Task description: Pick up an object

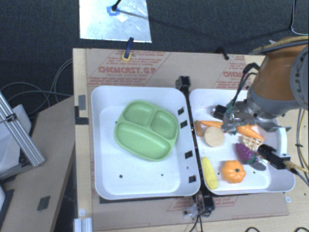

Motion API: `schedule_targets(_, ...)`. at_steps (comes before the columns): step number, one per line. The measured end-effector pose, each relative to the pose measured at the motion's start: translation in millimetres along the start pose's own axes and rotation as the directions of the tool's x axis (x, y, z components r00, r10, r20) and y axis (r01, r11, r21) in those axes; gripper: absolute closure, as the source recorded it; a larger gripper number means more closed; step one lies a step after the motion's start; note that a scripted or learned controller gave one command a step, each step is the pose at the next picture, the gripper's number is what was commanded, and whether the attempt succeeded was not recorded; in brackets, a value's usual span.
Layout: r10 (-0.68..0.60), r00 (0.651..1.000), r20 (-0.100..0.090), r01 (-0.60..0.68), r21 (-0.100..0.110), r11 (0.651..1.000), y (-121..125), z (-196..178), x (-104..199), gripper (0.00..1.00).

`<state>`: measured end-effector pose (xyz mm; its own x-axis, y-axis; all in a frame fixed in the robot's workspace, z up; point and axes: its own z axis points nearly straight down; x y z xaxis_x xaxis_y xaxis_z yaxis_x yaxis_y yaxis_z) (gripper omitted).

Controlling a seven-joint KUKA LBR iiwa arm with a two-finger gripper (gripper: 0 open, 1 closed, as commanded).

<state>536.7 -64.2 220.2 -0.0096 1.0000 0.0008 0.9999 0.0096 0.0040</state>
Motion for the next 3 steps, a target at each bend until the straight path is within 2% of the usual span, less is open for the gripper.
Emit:
schedule_targets(1, 0.000, 1.000, -0.001, 0.000, -0.001, 1.000, 28.3, -12.2, 44.6, 1.00)
schedule_targets(2, 0.001, 1.000, 0.000, -0.001, 0.002, 1.000, 51.2, -0.4, 85.8, 1.00)
schedule_targets(3, -0.001, 1.000, -0.002, 0.001, -0.001, 1.000, 80.0, -8.8, 140.3, 1.00)
